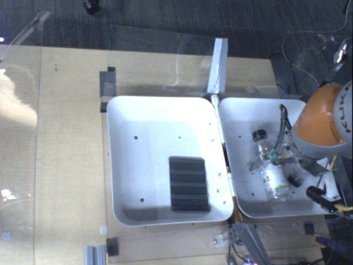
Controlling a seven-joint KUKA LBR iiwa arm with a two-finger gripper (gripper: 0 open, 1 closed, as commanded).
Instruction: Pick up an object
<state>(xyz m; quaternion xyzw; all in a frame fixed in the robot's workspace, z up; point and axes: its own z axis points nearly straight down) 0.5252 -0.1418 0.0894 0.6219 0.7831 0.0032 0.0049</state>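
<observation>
While arm (pixel 325 120) hangs over right bin (pixel 242 120), bottle (pixel 270 173) lies on its side just below gripper (pixel 278 158). Jaw state: cannot tell. Step looks like approach; next needs descent, pinch across bottle.

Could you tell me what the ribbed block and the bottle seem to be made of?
Ribbed block: matte black, probably rubber or plastic; ridges show no glare. Bottle: clear, likely plastic, since the white bin shows through it.
</observation>
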